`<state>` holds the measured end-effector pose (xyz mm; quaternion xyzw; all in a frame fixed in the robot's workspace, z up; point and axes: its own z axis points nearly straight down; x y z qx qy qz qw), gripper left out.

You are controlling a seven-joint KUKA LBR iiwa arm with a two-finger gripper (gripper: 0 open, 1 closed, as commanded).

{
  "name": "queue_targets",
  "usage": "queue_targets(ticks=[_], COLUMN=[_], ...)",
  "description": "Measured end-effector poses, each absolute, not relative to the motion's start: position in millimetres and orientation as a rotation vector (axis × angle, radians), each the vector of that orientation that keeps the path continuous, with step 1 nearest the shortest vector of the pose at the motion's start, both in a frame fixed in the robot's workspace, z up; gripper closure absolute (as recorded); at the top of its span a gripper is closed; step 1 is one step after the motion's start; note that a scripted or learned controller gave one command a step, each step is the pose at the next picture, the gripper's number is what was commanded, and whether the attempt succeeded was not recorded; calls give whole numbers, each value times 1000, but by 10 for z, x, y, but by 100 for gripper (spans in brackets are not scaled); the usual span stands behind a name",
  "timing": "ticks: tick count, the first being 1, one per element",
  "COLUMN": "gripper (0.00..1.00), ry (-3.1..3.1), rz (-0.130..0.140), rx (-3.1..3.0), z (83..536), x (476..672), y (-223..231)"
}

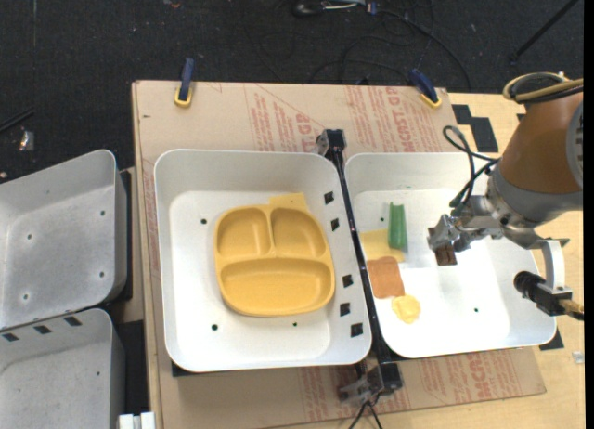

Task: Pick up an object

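R bin (483, 320), tool (445, 249) near green block (397, 227)

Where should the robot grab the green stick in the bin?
Probably across the middle of the green stick, coming straight down from above. It lies flat in the right bin, long and narrow, running up and down in the view, so fingers closing across its narrow width should fit. Its lower end sits near a pale yellow piece, so the upper half looks freer.

Arm (543, 153) enters from right, wrist bent down, gripper (445, 249) low, pointing left.
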<state>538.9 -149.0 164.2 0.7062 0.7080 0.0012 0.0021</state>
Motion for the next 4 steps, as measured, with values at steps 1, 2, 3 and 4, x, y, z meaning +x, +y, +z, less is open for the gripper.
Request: queue_targets(ticks=[1, 2, 3, 4], gripper=[100, 100, 100, 100], ry=[2222, 2221, 2231, 2230], rz=[1, 3, 1, -2], rx=[2218, 2216, 2214, 2217], z=[2124, 2459, 2534, 2398], x=[5434, 5444, 5394, 5259], y=[-1581, -1583, -1074, -557])
